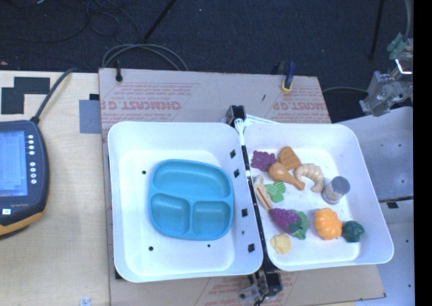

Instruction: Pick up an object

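The right white bin [368, 163] holds several toy foods. A purple grape bunch [263, 160] and a tan wedge [290, 157] lie at its far left. A brown drumstick [286, 175] lies beside a pale shrimp [312, 173]. A small grey can [335, 189] stands near the right wall. Closer to the front are a green leafy piece [275, 192], a second purple bunch with green leaves [289, 219], an orange fruit [327, 223], a dark green broccoli [352, 231] and a pale yellow piece [281, 244].
The left white bin [128, 163] bears a blue divided plate [191, 198]. A tablet-like pendant [17, 169] lies on the wooden bench at far left. A grey metal fixture with a cable [388, 92] stands beyond the right bin's far right corner.
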Motion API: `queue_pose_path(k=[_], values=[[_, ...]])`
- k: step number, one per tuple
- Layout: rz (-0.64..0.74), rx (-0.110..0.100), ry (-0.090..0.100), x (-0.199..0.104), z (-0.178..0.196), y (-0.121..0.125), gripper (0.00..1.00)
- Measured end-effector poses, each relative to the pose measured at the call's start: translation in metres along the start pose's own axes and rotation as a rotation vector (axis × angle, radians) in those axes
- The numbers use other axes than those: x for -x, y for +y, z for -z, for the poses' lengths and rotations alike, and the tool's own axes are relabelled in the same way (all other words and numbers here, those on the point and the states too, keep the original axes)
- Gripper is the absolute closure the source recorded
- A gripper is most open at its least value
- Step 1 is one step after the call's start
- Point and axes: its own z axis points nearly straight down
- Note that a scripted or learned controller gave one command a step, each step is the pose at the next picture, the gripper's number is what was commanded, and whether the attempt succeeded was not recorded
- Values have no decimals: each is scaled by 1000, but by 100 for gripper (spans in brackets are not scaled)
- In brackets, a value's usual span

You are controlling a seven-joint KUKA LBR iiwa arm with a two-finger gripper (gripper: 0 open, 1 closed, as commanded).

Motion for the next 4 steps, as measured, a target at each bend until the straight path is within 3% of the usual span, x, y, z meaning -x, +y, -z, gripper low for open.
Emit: queue_pose_path(k=[3, 4], values=[[19, -9, 1, -3, 28, 2, 100], [-3, -9, 3, -58, -67, -49, 100]])
